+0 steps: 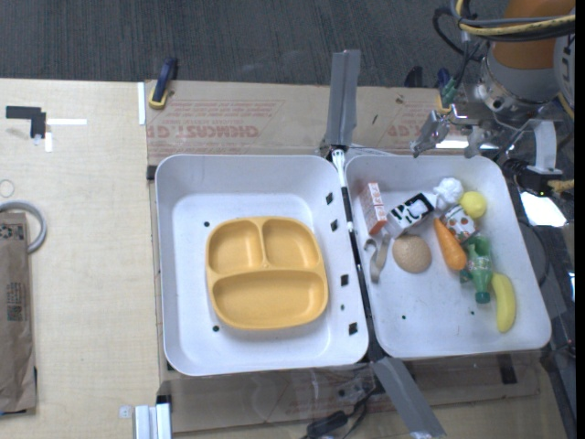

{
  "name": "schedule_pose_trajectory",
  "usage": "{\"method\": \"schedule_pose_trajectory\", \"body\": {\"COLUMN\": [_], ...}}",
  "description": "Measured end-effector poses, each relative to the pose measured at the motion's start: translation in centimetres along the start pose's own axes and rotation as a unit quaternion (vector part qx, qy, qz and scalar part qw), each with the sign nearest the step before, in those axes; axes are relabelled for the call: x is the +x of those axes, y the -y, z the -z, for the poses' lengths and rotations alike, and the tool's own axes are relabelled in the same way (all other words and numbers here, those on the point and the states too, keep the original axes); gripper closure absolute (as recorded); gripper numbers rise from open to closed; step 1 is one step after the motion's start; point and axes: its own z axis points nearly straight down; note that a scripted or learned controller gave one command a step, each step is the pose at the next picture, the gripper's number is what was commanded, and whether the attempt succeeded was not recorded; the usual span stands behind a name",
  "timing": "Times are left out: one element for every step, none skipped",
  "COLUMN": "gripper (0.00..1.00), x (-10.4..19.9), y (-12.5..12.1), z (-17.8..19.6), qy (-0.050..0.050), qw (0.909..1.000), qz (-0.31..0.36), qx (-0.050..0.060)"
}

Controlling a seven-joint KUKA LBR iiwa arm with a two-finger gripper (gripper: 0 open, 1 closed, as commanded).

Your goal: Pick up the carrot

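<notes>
carrot [449, 244] in right bin [439, 337], gripper [454, 128] seemingly above rim

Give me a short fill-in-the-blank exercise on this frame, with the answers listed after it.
1. The carrot lies in the ____ bin as the camera sees it.
2. The yellow divided plate has ____ compartments.
3. The gripper is above the right bin's ____ rim, apart from the carrot.
4. The banana lies on the side of the carrot that is ____ the camera.

Missing words: right; three; far; nearer
</notes>
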Motion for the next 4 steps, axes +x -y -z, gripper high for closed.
{"method": "schedule_pose_trajectory", "body": {"gripper": [0.00,0.00,0.00,1.00], "x": [-5.9,-5.6,-1.0,-1.0], "y": [4.9,9.6,14.2,14.2], "z": [-12.5,-15.8,-15.9,-15.2], "qy": [0.000,0.002,0.003,0.002], "qw": [0.9997,0.9930,0.9956,0.9958], "qz": [0.026,0.118,0.093,0.091], "qx": [0.000,-0.007,-0.005,-0.004]}}
